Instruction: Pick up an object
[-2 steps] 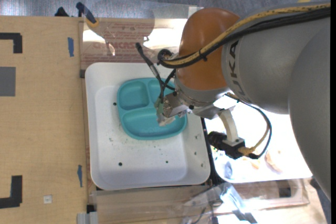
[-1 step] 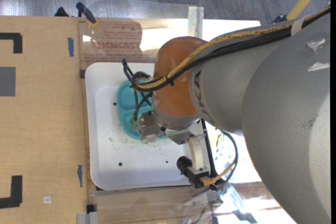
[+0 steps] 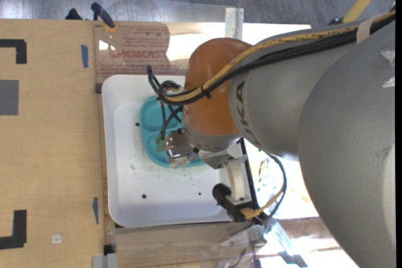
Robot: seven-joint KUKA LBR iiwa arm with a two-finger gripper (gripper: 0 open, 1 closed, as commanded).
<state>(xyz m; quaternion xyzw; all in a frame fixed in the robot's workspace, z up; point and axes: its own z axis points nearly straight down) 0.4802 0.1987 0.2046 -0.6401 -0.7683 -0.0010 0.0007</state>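
A turquoise plastic object (image 3: 151,125) lies in the left white bin (image 3: 122,154), toward its middle, partly hidden under the arm. The arm's orange band and grey wrist hang over it, and the gripper (image 3: 173,150) sits right at the object's lower right edge. The wrist and cables hide its tips and how it meets the object.
A cardboard panel (image 3: 47,135) covers the bench left of the bin. A black block (image 3: 223,194) on the arm's cable hangs over the bin's lower right. The grey arm body (image 3: 326,135) covers the right side. Small dark specks dot the bin floor.
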